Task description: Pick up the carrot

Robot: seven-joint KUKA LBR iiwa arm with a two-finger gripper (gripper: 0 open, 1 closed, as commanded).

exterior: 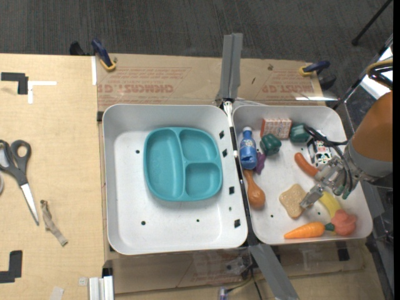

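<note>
The carrot [306, 231] lies on its side near the front wall of the right bin [269, 230], orange tip pointing to 9 o'clock and its green end toward 3 o'clock, where it touches or nearly touches a pink toy [344, 222]. Nothing grips it; it rests loose on the bin floor.

The gripper [314, 195] hangs in from 3 o'clock, low over the right bin, its tip beside a slice of toy bread [291, 200] and a yellow piece [329, 202]. That puts it at about 12 o'clock from the carrot, near but apart. I cannot tell whether the fingers are apart or together; cables and metal blur the tip.

The other toys crowd the same bin: a blue bottle [248, 149] and a brown drumstick-like piece [254, 191] along the left wall, a pink carton [276, 128] at the back, a sausage [305, 164] mid-bin. The left bin [119, 186] holds 1 teal divided plate [184, 164]. Scissors [21, 177] lie on the tabletop [50, 136] at 9 o'clock.

To my eye the pick is not yet begun: the arm likely needs to shift toward 6 o'clock and close across the carrot's narrow width.
</note>
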